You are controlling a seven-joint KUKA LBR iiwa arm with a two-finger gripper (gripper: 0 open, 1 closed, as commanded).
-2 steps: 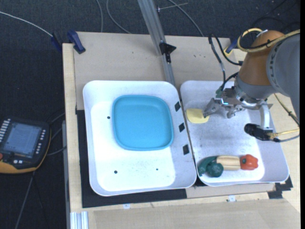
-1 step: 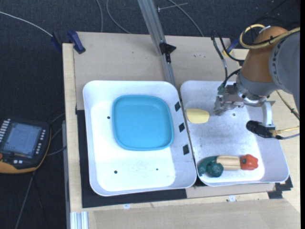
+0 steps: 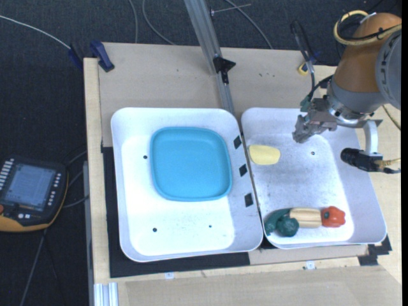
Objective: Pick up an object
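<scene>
- The arm, grey with an orange band above the wrist, reaches in from three o'clock and ends over the upper part of the right bin.
- The gripper hangs at about twelve o'clock within that bin, just above its speckled white floor; nothing is seen between its tips, and how wide it stands I cannot tell from this slant.
- A pale yellow lemon-shaped piece lies at nine o'clock from the gripper, close to the bin's left wall and apart from the gripper.
- Along the bin's six o'clock edge three pieces lie in a row, touching: a dark green lump, a tan bread-like roll, and a red tomato-like piece.
- The left bin holds a square turquoise plate, lying flat near its centre.
- A handheld control pendant rests on the dark floor at nine o'clock of the bench.
</scene>
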